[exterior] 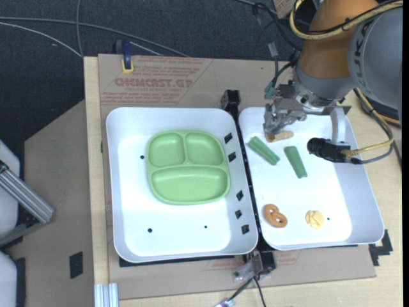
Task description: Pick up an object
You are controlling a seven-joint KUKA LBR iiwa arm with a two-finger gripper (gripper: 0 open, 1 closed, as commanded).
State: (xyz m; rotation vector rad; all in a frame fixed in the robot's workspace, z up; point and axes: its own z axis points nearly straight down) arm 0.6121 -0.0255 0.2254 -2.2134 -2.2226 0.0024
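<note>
Seen from above at a slant, two shallow white bins sit side by side on a bench. The left bin (128, 190) holds a green divided plate (188, 167). The right bin (358, 190) holds two green sticks, one (263, 150) near the divider and one (296, 162) just to its right, plus a brown pretzel (275, 215) and a small yellow piece (314, 219) toward the front edge.

The grey and orange arm (332, 40) reaches in from the right. Its gripper (278, 130) is low at the back of the right bin, over a small tan item (280, 135) that sits at the tips. Whether the tips are spread or closed, and whether they grip the tan item, cannot be told from this angle.

The likely risks: the tan item looks small and flat, so the tips could close above it or pinch only an edge and lose it on lifting. The nearer green stick lies just beside it and could be nudged. The gripper is also close to the bin's back wall, which could block a clean descent.
</note>
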